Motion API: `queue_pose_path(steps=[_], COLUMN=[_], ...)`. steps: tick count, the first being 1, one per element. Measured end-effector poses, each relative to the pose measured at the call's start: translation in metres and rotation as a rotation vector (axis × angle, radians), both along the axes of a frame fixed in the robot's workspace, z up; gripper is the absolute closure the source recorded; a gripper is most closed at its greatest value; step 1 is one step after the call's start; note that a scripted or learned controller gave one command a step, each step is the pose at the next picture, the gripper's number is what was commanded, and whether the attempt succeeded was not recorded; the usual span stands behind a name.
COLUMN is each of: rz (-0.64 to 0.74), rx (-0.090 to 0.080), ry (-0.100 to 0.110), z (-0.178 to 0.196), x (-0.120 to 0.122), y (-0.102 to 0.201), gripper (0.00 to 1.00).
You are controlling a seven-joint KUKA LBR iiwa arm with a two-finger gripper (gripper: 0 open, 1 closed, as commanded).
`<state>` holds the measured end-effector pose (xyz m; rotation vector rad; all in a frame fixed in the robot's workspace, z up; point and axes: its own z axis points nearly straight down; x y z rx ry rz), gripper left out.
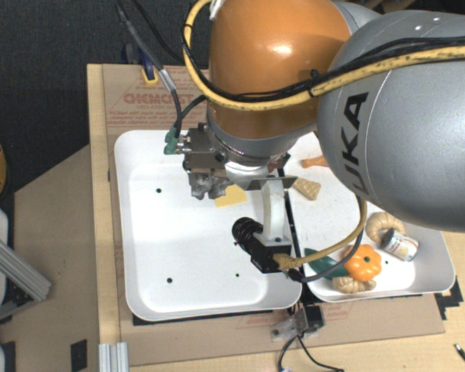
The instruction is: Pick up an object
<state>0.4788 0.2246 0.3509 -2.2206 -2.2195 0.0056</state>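
Note:
My gripper [205, 183] hangs low over the back of the left white bin [178, 246], under the big orange wrist band [271, 45]. A flat yellow wedge [232, 198] lies on the bin floor right beside the gripper's tip, on its right. I cannot tell whether it touches the gripper. The arm's body hides much of the right bin [430, 273].
In the right bin lie an orange pumpkin [364, 263], a pale ring-shaped bun [383, 225], a small jar [400, 245], a tan wedge [308, 189], an orange stick [315, 161], a green piece [325, 260] and a beige peanut shape [353, 284]. A black cable fitting [252, 242] hangs over the divide.

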Motion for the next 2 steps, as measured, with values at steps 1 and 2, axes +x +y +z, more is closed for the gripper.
queue_pose_path(steps=[1, 2], rz=[0.001, 0.001], rx=[0.002, 0.002], ry=[-0.004, -0.006], z=[0.0031, 0.0126], x=[0.0003, 0.0005], y=[0.0, -0.0001], gripper=[1.0, 1.0])
